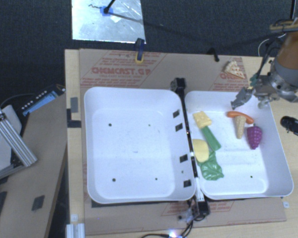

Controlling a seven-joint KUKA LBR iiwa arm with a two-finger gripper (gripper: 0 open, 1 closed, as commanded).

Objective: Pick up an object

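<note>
The right bin (238, 190) holds several toy foods. A yellow cheese wedge (202, 119), a green strip (212, 140), a yellow piece (200, 150) and a green leafy piece (211, 169) lie along its left side. An orange carrot (240, 115), a beige cone (239, 128) and purple grapes (254, 136) lie near its back right. My gripper (250, 102) hangs over the bin's back right corner, just above and behind the carrot. It is open, with nothing between its fingers.
The left bin (134, 92) sits beside the right one, joined by black clips (179, 85) along the middle. A pizza slice toy (234, 69) lies on the cardboard behind the right bin. A yellow clamp (139, 53) stands at the back edge.
</note>
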